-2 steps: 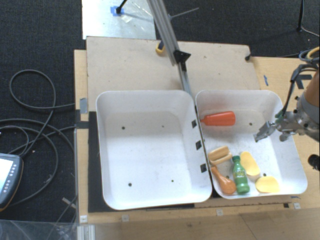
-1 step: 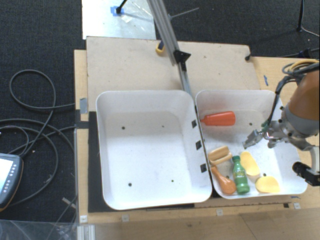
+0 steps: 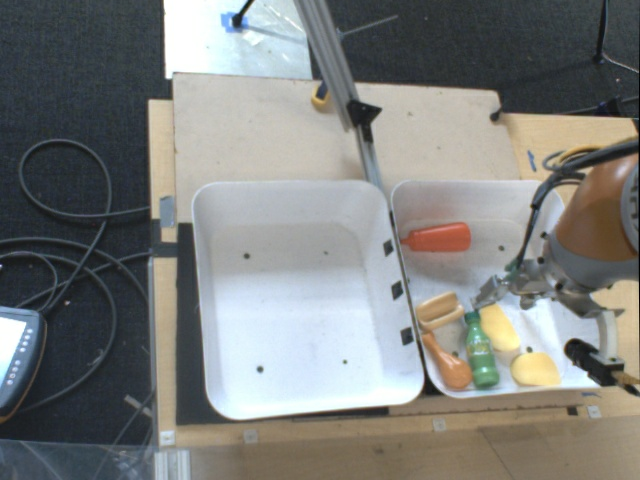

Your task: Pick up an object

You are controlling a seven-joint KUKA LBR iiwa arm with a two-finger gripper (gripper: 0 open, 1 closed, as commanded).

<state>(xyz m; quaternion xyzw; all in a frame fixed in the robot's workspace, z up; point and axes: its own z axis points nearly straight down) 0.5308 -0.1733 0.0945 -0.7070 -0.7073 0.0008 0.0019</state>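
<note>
Lowered into the right bin (image 3: 500, 203), pincer (image 3: 497, 290) poised just above the toys, nothing visibly between its tips; how far apart they stand, impossible to tell. Nearest: green bottle (image 3: 481, 350), upright-shaped, probably light hollow plastic, smooth and slippery (best taken across the body, not the cap). Beside it, yellow lemon-like pieces (image 3: 500, 328), a hot dog bun (image 3: 438, 310), an orange carrot shape (image 3: 446, 363). Farther back, a red-orange cylinder (image 3: 437, 237), rounded, glossy, likely to roll on the white plastic
</note>
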